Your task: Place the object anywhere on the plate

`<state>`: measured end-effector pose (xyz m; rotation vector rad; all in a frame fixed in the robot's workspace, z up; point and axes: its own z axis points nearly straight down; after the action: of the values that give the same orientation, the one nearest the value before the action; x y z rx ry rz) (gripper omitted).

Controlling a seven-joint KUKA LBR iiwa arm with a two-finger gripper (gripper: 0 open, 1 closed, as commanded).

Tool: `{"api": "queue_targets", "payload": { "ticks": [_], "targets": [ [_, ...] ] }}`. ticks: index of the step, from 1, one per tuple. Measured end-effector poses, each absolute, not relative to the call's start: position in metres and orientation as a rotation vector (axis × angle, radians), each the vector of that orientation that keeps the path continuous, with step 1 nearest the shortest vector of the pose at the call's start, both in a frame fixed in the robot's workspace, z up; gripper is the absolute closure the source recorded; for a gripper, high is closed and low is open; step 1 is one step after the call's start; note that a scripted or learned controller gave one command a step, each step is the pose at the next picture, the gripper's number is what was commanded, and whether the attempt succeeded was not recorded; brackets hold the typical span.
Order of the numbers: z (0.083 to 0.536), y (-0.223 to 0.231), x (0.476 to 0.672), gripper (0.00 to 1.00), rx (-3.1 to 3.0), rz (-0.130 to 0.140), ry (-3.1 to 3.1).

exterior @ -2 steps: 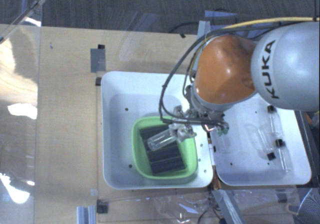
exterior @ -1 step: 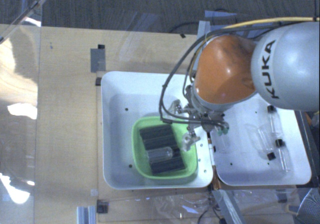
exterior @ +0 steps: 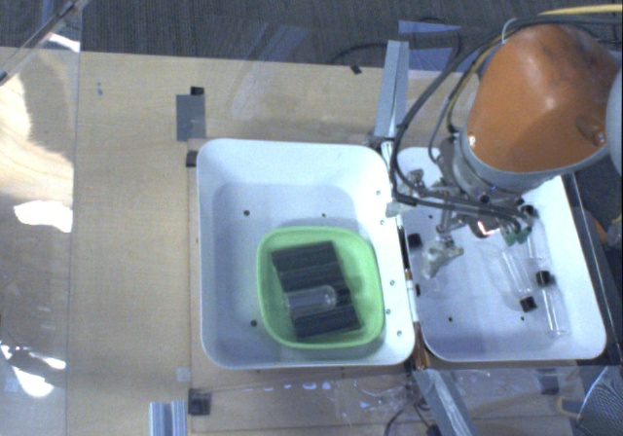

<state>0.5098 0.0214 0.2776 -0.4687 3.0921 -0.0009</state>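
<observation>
Arm hovering over right bin; gripper hanging near that bin's left wall, opening too unclear to tell. Clear vial lying on green plate in left bin, left of and below gripper in view, long axis roughly left-right. Likely task's thing, placement looking done. Clear tubes lying right of gripper.

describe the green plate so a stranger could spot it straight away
Look at the left white bin of the two on the bench. The green plate sits toward its front right, squarish with rounded corners. It is the one bright green thing, and it holds dark blocks.
</observation>
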Motion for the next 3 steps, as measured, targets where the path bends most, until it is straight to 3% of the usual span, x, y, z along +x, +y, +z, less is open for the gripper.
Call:
{"api": "queue_targets", "payload": {
  "ticks": [1, 2, 3],
  "targets": [
    [0.290, 0.023, 0.513, 1.00, -0.465, 0.002, 3.081],
    [0.205, 0.051, 0.536, 1.00, -0.786, 0.001, 3.031],
    [0.187, 0.062, 0.549, 1.00, -0.949, 0.000, 2.983]
  ]
}}
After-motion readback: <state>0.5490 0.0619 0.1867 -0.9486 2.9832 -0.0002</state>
